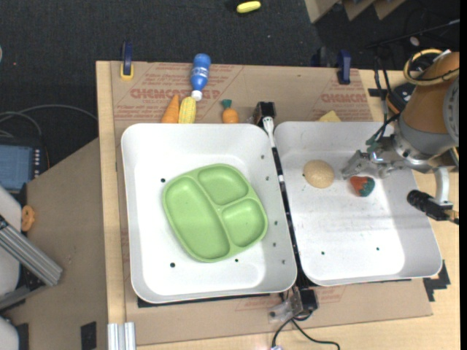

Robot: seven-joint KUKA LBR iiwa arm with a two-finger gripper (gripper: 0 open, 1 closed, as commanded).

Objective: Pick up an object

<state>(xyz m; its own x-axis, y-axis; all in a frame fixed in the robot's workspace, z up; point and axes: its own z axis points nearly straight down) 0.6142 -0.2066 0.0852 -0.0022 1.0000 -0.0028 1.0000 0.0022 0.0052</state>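
Observation:
In the right bin (365,254), near its back, lie a beige round object (318,173) and a small red and green object (362,185). My gripper (367,163) hangs at the end of the grey and orange arm (430,115), just above and behind the red and green object. The beige object lies apart, to the gripper's left. Nothing is seen held.
A green divided plate (214,211) lies in the left bin (146,159). Behind the bins on the bench are a blue-capped bottle (199,75), a toy carrot (171,110), a corn cob (187,109) and a smaller carrot (229,113). A black part (429,203) juts over the right bin's right edge.

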